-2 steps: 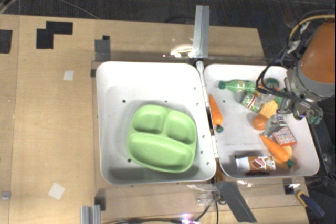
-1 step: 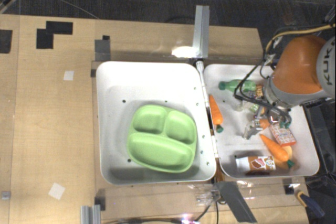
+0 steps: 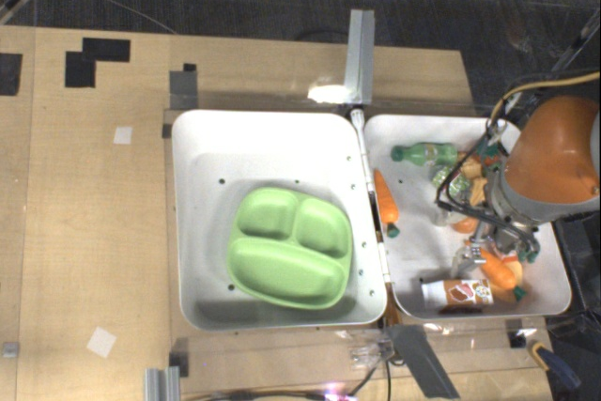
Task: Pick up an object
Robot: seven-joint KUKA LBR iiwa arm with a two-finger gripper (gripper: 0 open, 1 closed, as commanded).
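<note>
The grey arm with its orange band (image 3: 562, 150) hangs low over the right shallow white bin (image 3: 413, 282), its claw (image 3: 488, 251) down among crowded small things, probably to take a small orange piece (image 3: 504, 272); whether it grips anything I cannot tell. Nearby lie a small brown-labelled bottle (image 3: 458, 293), an orange carrot-shaped toy (image 3: 385, 202) by the left wall, and a green plastic bottle (image 3: 424, 152). Walls hem it closely. The left white bin (image 3: 202, 202) holds a green divided plastic tray (image 3: 289, 246), with open room around.

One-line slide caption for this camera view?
KUKA arm's gripper lowered into the right bin among toy food, near an orange; green divided tray in left bin.
</note>
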